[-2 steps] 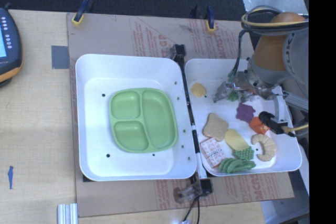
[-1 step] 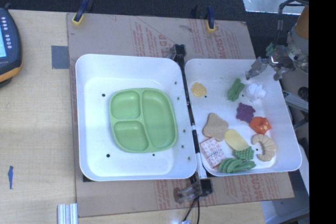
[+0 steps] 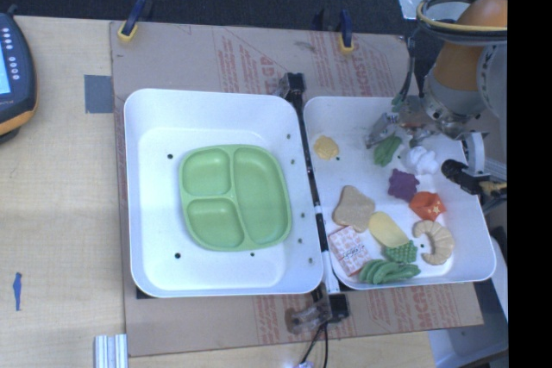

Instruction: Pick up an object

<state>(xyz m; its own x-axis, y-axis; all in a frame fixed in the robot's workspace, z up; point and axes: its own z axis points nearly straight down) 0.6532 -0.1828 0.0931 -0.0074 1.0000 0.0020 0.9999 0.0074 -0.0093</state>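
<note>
Hovering end effector point(image 3: 390, 134), seemingly touching green toy point(image 3: 385, 151) in right bin point(image 3: 345, 109).

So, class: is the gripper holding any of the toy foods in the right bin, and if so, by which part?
It cannot be told. The gripper is low in the right bin, right at the green toy, but a hold isn't visible.

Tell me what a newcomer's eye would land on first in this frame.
Probably the green divided plate, alone in the middle of the left bin. Next comes the right bin, crowded with small toy foods: a purple piece, a red piece, a croissant and green pods near its front edge. The gripper reaches in over that bin's far right corner, close to a green piece.
</note>
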